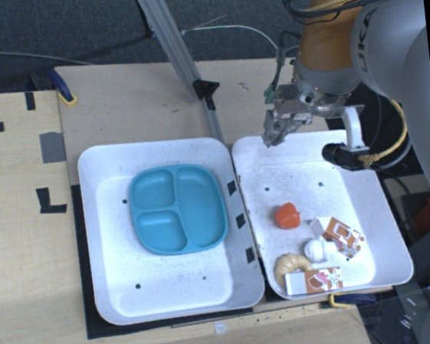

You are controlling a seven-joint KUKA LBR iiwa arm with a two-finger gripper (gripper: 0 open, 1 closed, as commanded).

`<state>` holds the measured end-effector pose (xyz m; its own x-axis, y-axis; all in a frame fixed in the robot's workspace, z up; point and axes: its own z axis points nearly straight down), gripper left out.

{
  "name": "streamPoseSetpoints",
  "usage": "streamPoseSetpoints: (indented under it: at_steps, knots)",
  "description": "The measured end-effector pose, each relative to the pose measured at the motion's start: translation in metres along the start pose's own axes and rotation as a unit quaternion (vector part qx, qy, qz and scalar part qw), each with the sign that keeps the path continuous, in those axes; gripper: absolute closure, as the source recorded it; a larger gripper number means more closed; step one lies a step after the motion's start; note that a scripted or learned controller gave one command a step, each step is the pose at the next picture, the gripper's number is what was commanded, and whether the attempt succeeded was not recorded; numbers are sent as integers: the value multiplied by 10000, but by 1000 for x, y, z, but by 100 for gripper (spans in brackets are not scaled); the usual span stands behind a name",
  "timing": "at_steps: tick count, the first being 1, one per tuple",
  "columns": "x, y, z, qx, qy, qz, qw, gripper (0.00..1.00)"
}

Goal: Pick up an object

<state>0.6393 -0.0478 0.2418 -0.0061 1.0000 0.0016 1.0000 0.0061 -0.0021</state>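
Nearest the front rim of the right bin (381, 210) lie a small carton (314, 280) and croissant (290, 262); a red object (286, 215) sits mid-bin. Claw (275, 135) hangs over that bin's far left corner, nothing visibly held; opening cannot be told.

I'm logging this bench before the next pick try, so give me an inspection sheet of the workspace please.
Surface: tan bench bearing left bin and right bin.
Job's things: in right bin, red item, croissant, white lump, two packets.
Clutter: blue tray in left bin; black tape marks on bench.
Gripper: gripper above right bin's far edge, nothing held.
Cables: black loops on arm; thin wire behind bins.
Surroundings: metal bar, dark floor.
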Motion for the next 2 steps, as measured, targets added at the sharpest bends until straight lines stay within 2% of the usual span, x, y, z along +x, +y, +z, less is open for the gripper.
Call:
streamPoseSetpoints:
  at_steps: [1, 2]
  knots:
    - [53, -14, 3, 5, -1, -3, 10000, 100]
    - [107, -17, -1, -2, 1, -7, 10000, 100]
